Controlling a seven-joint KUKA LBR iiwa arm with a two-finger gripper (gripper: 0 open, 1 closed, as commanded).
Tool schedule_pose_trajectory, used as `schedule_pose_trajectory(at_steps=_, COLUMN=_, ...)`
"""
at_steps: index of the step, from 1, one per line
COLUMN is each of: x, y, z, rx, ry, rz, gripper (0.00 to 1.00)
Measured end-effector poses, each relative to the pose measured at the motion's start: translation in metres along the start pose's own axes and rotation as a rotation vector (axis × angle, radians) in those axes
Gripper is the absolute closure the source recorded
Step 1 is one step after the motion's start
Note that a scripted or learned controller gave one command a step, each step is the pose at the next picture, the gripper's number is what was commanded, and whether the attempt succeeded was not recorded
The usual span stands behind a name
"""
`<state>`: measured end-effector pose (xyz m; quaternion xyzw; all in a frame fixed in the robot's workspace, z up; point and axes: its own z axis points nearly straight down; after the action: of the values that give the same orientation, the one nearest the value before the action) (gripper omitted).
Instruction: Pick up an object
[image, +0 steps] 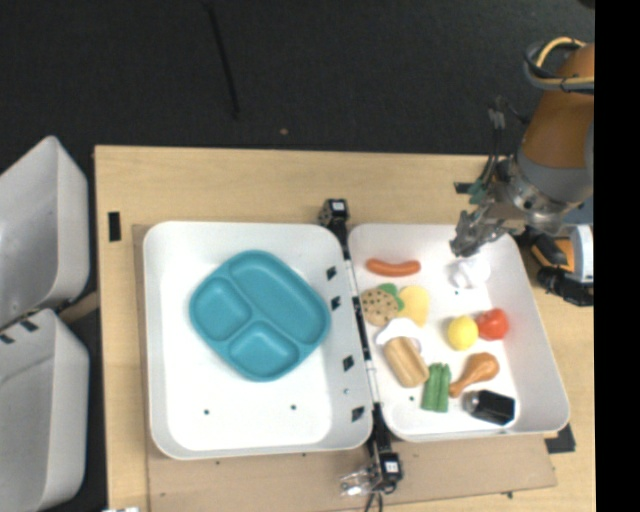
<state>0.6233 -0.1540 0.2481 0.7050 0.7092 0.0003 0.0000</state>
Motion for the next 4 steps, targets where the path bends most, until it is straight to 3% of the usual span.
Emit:
schedule_pose_trajectory(at_steps=2, x=0.099, y=0.032, z=-0.004, rx=0.000, ry=0.000, rz=0.000, gripper=1.00)
schedule_pose_trajectory(at_steps=4, x=0.121, y=0.036, z=0.017, rx=0.002, ry=-0.002, rz=0.003, gripper=1.00)
